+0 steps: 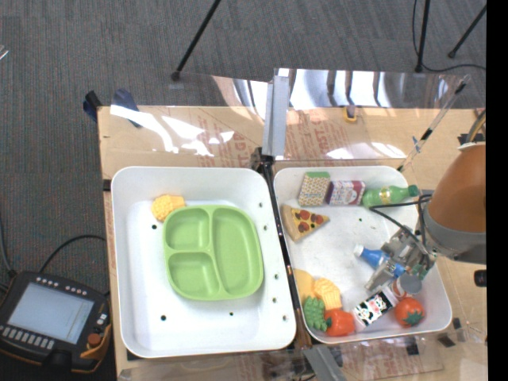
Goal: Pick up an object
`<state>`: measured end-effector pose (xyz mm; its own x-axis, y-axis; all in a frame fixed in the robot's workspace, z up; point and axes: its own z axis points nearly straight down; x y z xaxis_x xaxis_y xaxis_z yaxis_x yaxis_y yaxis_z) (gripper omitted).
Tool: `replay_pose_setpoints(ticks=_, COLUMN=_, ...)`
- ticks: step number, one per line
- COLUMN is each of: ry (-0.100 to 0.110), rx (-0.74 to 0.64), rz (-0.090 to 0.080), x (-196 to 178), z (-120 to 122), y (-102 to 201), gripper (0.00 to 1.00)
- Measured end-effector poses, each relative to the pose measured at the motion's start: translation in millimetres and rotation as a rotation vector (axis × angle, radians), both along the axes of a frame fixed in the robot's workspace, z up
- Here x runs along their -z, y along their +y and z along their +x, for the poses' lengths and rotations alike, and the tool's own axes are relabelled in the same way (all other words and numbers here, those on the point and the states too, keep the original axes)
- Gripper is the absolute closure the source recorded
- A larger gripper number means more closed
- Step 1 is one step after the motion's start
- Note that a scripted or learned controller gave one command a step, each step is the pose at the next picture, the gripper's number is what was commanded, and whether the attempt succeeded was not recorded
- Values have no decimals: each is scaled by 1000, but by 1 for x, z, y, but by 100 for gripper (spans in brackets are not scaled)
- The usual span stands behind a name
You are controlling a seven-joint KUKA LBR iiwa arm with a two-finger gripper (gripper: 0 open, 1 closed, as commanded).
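Note:
My gripper (394, 267) hangs low over the right side of the right bin (347, 171), reaching in from the right. It is right beside a small blue and white bottle (367, 254), which lies at its left and partly under it. Whether the bottle is in its grasp is not clear. Just below the gripper are a black and white milk carton (373, 308) and a red tomato (409, 311).
The right bin also holds a pizza slice (303, 221), a checkered box (314, 189), a maroon can (345, 192), a green bottle (389, 194), and yellow (319, 289), green (315, 312) and red (340, 322) toy foods at the front. The left bin (135, 292) holds a green divided plate (213, 252) and yellow corn (167, 206).

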<state>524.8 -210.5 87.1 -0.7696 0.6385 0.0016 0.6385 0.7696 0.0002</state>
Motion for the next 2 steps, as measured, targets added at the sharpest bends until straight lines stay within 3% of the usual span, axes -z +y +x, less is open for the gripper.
replay_pose_setpoints(ticks=1, ry=-2, rx=44, rz=3, x=0, z=68, y=84, gripper=0)
replay_pose_setpoints(ticks=2, ry=-1, rx=186, rz=0, x=0, z=106, y=128, gripper=0)
